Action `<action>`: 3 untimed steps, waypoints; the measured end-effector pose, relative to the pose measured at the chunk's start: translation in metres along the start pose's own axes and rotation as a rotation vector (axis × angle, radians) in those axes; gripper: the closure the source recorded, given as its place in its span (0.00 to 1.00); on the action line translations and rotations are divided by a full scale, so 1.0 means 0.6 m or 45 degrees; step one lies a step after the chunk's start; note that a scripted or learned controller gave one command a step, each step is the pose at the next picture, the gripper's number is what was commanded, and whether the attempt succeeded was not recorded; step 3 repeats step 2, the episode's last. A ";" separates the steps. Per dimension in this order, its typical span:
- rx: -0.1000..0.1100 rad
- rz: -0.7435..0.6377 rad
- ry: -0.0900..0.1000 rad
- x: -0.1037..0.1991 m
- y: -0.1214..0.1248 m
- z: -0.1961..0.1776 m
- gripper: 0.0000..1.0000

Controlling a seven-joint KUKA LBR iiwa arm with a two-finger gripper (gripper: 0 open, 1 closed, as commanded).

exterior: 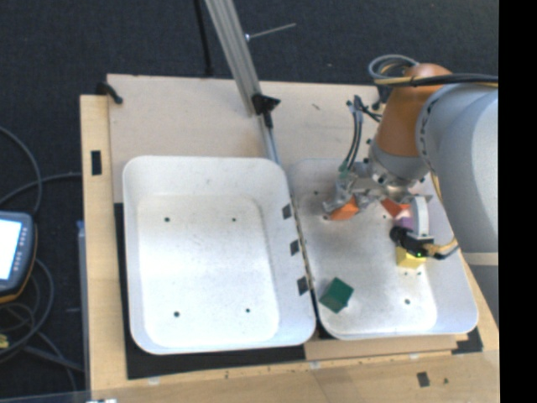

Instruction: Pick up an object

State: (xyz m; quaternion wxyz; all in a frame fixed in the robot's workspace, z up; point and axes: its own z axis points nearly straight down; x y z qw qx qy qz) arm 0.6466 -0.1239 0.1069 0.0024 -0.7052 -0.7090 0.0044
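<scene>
Wrist bent down over the right bin point(449, 305), my gripper point(346, 198) hangs at about ten o'clock from that bin's middle, close to the wall it shares with the left bin point(210, 250). Whether my grip is clenched or released I cannot tell from this slant, because the metal of my hand blurs together. Just below me, toward six o'clock, an orange piece point(341, 213) lies on the bin floor, touching or nearly touching my end. I cannot say it is caught in my grasp. A green block point(336, 295) sits well apart from it, farther along six o'clock. It is between seven and eight o'clock from the bin's middle and just beside the dividing wall. At three o'clock from my gripper, under my orange-banded arm point(403, 124), a red piece point(392, 206) and a pink piece point(405, 217) show close together, partly hidden by the arm. Both bins rest on a pale bench point(185, 116). A silver rail point(231, 32) slants up toward twelve o'clock beyond the left bin's far edge.
</scene>
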 end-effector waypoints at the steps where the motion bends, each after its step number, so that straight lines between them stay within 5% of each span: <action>1: -0.026 -0.004 0.005 0.114 0.046 -0.160 1.00; 2: -0.010 -0.005 0.007 0.273 0.031 -0.150 1.00; 3: -0.010 -0.005 0.007 0.273 0.031 -0.150 1.00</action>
